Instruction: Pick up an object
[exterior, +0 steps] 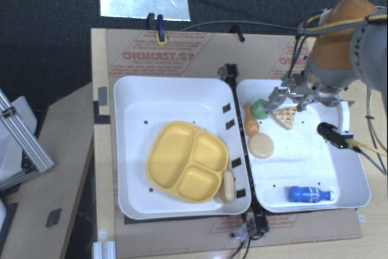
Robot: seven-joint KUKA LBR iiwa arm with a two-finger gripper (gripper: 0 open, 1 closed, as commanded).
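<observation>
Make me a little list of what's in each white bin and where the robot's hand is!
left bin: yellow divided tray, with a small tan piece against its lower right edge
right bin: green piece, orange piece, waffle-like wedge, round tan disc, blue bottle lying on its side
gripper: over the back of the right bin, just above the wedge and green piece
holding anything: cannot tell
</observation>
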